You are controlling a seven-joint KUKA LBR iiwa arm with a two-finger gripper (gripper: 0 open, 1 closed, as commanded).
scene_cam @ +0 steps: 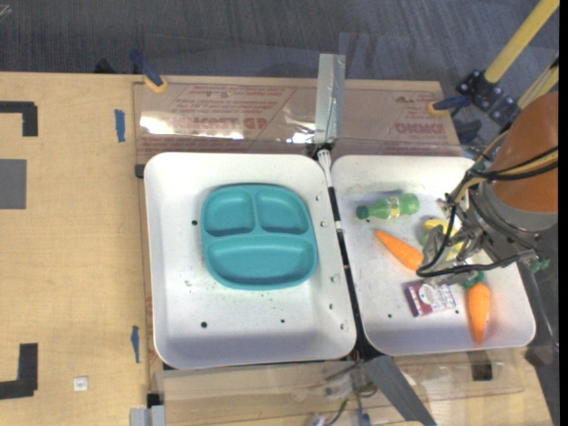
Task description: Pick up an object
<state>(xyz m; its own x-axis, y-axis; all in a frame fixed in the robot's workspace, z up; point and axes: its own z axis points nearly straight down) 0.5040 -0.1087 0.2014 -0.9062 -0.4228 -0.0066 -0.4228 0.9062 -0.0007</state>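
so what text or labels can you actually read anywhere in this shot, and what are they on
Red print on the clear plastic sheet, left part: blurred and apparently upside down, not readable.
Red print on the same sheet, right part: also blurred, not readable.
Small purple and white packet in the right bin: has a printed face, too small to read.
Green bottle: label too small to read.

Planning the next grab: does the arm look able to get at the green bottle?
Probably yes. The green bottle lies alone in the right bin, nothing atop it, with the arm just beside.
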